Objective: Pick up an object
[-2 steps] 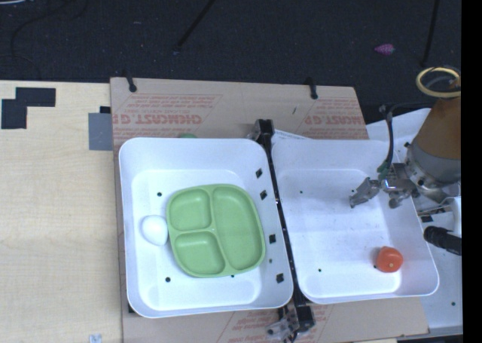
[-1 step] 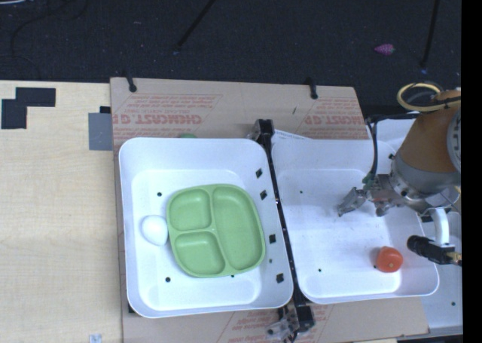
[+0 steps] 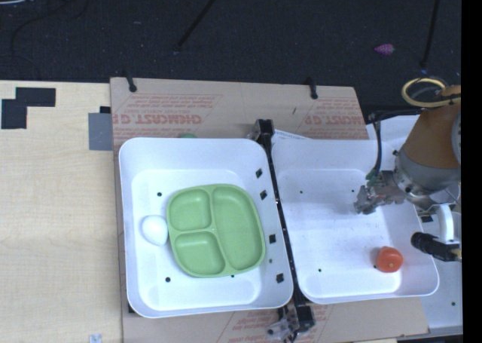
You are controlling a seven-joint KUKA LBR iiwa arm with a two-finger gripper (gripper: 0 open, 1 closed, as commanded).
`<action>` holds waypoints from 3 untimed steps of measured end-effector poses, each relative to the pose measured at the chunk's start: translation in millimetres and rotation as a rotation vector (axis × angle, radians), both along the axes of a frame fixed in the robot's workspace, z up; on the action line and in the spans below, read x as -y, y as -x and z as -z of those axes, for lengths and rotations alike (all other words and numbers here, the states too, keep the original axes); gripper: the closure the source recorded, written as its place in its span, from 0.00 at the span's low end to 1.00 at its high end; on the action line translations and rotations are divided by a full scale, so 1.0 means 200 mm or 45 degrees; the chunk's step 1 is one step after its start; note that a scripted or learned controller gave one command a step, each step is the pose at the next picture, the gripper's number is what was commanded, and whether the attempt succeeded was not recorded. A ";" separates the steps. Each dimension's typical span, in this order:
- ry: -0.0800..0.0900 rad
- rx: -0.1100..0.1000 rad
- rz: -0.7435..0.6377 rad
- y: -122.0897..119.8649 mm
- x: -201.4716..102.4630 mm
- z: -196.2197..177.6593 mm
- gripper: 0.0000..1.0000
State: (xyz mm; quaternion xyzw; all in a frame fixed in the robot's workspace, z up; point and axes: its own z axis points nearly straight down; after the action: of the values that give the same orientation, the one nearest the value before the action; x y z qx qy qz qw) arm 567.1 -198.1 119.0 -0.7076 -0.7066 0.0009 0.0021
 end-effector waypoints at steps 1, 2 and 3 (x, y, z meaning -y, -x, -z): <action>0.003 0.009 -0.004 -0.01 -0.01 -0.32 1.00; 0.004 0.011 -0.004 -0.05 -0.02 -0.62 1.00; 0.004 0.010 -0.004 -0.05 -0.02 -0.88 1.00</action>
State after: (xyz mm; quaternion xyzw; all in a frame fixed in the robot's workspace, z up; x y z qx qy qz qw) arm 578.0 -194.4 294.9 -0.7066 -0.7076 -0.0009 -0.0018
